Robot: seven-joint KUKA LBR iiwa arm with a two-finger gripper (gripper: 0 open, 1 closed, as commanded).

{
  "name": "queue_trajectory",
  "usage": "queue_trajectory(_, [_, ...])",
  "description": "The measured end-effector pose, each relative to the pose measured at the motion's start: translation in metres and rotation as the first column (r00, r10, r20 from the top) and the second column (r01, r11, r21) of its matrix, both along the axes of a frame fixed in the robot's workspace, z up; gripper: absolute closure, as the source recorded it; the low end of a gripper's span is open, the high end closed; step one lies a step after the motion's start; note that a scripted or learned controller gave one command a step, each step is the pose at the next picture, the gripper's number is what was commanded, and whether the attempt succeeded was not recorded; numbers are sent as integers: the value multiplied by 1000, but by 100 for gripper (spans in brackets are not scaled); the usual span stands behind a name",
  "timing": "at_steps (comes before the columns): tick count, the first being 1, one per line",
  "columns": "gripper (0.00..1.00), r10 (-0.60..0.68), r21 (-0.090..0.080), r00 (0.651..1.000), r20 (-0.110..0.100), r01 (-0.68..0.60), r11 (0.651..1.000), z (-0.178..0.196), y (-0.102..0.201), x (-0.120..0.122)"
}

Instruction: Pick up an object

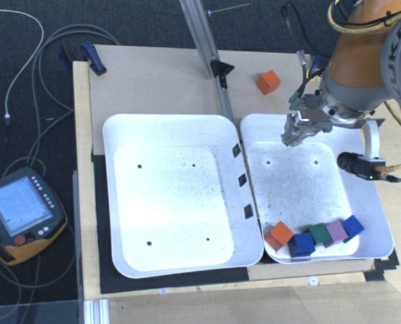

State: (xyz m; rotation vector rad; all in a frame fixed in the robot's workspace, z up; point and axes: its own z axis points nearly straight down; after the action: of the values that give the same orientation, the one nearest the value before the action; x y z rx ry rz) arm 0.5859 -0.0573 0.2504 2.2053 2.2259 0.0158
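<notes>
Gripper (293,137) over far end of right bin (281,181) | finger state: cannot tell | blocks (315,235) clustered at near edge, well apart | nothing held

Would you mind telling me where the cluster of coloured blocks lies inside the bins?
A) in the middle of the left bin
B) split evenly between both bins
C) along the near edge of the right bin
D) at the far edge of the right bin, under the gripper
C: the orange block, blue blocks, green block and purple block sit in a row at the near edge of the right bin.
</notes>
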Motion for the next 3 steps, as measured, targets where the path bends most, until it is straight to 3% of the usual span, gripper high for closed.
queue_trajectory(1, [100,-2,2,1000,-18,2,1000,-26,64,-4])
queue_trajectory(2, [100,-1,1,1000,-14,1,1000,-52,132,15])
queue_trajectory(3, [100,-5,0,1000,-9,5,1000,-39,128,16])
